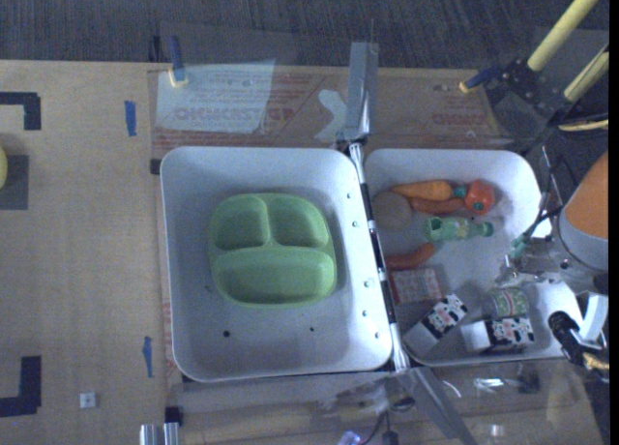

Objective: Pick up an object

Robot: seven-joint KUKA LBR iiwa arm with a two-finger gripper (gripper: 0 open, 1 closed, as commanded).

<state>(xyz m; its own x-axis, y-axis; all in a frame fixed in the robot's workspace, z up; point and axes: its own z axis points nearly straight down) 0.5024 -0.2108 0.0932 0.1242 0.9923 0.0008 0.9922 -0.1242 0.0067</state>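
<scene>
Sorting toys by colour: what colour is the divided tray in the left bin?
Green, plain with no pattern; the divided tray shows clearly in the camera view, lying in the left bin.

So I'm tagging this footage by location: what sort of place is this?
Probably a robotics lab bench, not a kitchen: two white bins sit side by side on a taped wooden bench, holding a green divided plate and toy food like a carrot, with the arm reaching in.

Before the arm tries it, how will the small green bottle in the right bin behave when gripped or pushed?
The green bottle lies on its side in the right bin, so a push would probably roll it. It looks like smooth, rounded plastic and may slip between fingers. It seems small and probably light, and the carrot just above it could be nudged too.
</scene>
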